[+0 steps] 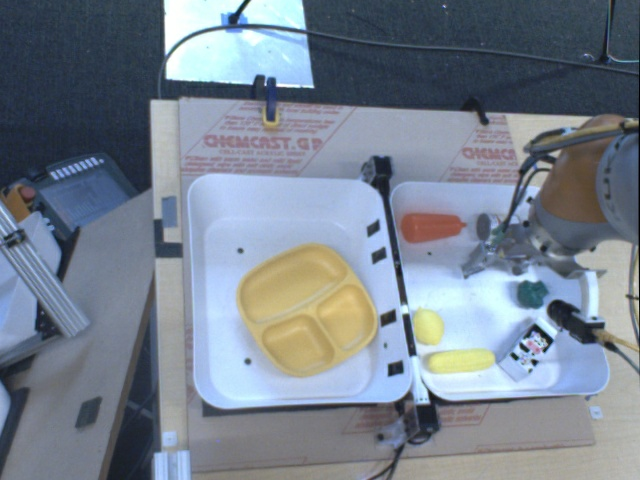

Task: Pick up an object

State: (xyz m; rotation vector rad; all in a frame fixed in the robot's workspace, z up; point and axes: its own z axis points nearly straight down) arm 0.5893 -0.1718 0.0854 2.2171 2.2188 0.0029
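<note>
Bins sit side by side on the tabletop (170,268), a left white bin (215,298) and a right white bin (590,368), meeting along a dark central divider with clips. The left bin holds a yellow sectioned plate (305,308) with three compartments, lying flat and turned at an angle near the bin's middle.

The right bin holds several small things. An orange carrot toy (432,227) lies near the bin's far left corner, its tip pointing right. A small yellow lemon-like piece (428,326) rests by the divider, and just below it a longer yellow banana-like piece (460,361) lies flat along the near wall. A dark green small object (531,292) sits toward the right side of this bin, and near it, closer to the near right corner, lies a small black-and-white patterned carton (529,349), tilted.

The grey arm (585,193) with its orange band reaches in from the right over the right bin. Its jaws (487,248) hang low over the bin floor, just right of the carrot toy's tip and above the green object. They look metallic and spread somewhat, but whether they are apart or together I cannot tell, and nothing shows between them. A black cable runs from the arm over the bin's right rim.

Behind the bins a printed cardboard sheet (340,138) covers the tabletop, held by a yellow clamp (270,103).
</note>
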